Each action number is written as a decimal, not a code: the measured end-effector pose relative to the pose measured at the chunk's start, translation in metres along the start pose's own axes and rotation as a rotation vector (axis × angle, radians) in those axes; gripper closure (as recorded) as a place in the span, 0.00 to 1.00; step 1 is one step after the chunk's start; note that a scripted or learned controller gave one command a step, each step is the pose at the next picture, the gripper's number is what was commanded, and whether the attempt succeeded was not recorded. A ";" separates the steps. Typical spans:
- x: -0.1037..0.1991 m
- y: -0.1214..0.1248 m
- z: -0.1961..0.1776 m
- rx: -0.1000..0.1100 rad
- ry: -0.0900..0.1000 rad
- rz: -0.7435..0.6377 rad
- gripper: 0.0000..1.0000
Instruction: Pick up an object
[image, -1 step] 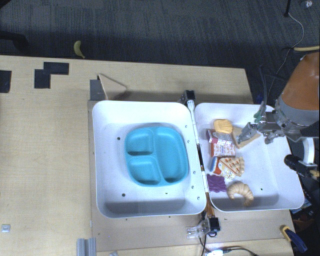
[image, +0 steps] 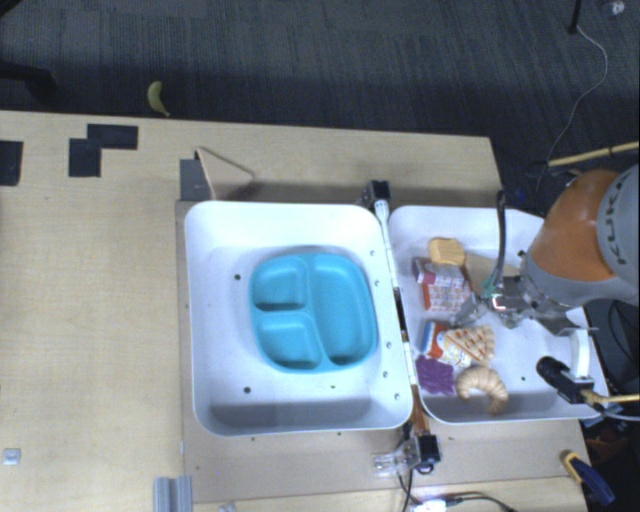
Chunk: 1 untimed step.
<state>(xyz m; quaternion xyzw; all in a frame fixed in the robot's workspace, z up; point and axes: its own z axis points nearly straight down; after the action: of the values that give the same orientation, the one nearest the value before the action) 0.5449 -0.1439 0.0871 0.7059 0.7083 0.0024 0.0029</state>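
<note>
We take the blue tray (image: 310, 310) as our mark; it lies flat in the left bin (image: 215, 400). Right of it, past the wall where the bins meet, the right bin (image: 520, 405) holds the pickable things. Nearest the tray sit a red-and-white carton (image: 441, 288) and, below it, a purple piece (image: 434, 376). Further right lie a tan block (image: 447, 250), a waffle (image: 470, 345) and a croissant (image: 483, 384). Furthest from the tray, the gripper (image: 487, 305) hangs low, just above the waffle and beside the carton. We cannot tell how its tool stands; nothing shows grasped in it. We judge this the approach, before any lift. Next we would need a clean descent onto one item, probably the waffle, clear of its close neighbours.
</note>
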 end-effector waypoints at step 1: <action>0.000 0.002 -0.012 -0.007 -0.002 -0.001 1.00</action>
<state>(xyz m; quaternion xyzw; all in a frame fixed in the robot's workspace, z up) 0.5471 -0.1442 0.0993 0.7057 0.7085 0.0041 0.0059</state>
